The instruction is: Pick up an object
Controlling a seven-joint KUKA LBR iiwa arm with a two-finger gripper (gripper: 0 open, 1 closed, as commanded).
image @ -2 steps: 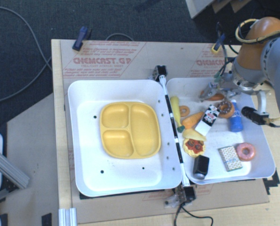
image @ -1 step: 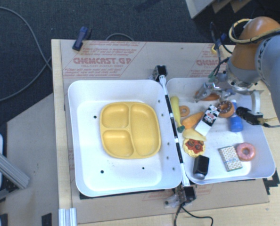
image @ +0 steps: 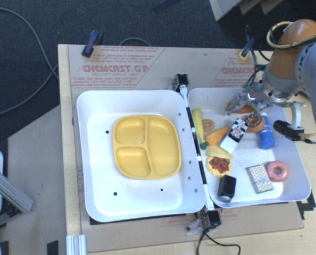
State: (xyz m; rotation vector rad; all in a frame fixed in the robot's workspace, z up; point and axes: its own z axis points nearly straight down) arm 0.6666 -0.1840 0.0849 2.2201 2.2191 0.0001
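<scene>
On my screen, the left bin (image: 94,158) holds a yellow three-compartment plate (image: 147,146) near its centre. The right bin (image: 301,187) carries the candidate objects: a yellow banana (image: 197,122) along its left wall, an orange carrot (image: 217,136), a pizza slice (image: 219,163), a black block (image: 226,187), a black-and-white carton (image: 236,132), a blue bottle (image: 266,138), a checked wafer (image: 259,178) and a pink doughnut (image: 278,170). The tool (image: 247,104) hangs over the bin's far edge, near the carton and bottle; I cannot tell its opening, and I see nothing gripped. Both bins sit on the bench (image: 70,116).
</scene>
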